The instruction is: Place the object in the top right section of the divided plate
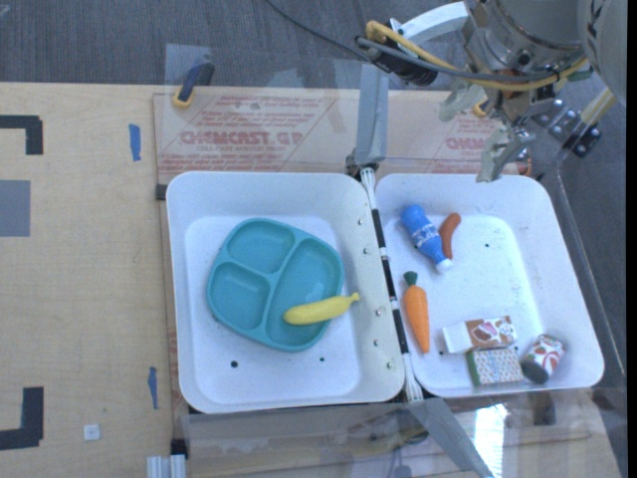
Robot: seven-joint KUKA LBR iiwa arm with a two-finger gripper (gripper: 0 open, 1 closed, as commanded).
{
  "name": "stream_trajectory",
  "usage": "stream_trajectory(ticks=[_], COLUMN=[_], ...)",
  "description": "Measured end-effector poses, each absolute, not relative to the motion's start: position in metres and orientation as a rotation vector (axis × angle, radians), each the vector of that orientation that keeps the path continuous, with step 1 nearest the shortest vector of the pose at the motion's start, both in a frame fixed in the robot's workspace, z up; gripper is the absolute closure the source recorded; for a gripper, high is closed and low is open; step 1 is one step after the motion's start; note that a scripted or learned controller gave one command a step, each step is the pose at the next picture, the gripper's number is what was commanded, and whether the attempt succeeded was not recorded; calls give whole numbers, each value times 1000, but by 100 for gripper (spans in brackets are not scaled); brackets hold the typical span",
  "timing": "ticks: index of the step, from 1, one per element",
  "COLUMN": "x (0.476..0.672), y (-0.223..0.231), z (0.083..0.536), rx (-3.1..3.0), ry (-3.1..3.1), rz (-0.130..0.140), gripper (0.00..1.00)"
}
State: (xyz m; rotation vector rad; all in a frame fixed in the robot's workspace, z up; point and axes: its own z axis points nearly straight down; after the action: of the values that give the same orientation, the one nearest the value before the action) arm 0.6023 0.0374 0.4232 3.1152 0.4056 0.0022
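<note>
A teal divided plate point(242, 289) lies in the left bin point(199, 366). A yellow banana point(320, 309) rests across the plate's lower right rim, its tip pointing toward the bins' divider. My gripper point(479, 135) hangs over the back edge of the right bin point(572, 277), well above the objects. It is open, with nothing between its fingers point(495, 160). The plate's top right section point(311, 260) holds nothing.
In the right bin lie a blue bottle point(423, 235), a small red sausage point(450, 233), an orange carrot point(415, 313), two small cartons point(479, 334) and a can point(542, 358). A grey post point(371, 118) stands behind the divider. Cables point(408, 53) hang near the arm.
</note>
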Motion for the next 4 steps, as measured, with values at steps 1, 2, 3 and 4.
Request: stream_trajectory(ticks=[1,2,3,4], x=[644,653,667,635], y=[27,28,19,61], z=[402,405,411,392], rx=[2970,2689,3010,3102], ry=[1024,1624,900,502], rz=[-3,-3,-2,-1], gripper=[0,0,0,0])
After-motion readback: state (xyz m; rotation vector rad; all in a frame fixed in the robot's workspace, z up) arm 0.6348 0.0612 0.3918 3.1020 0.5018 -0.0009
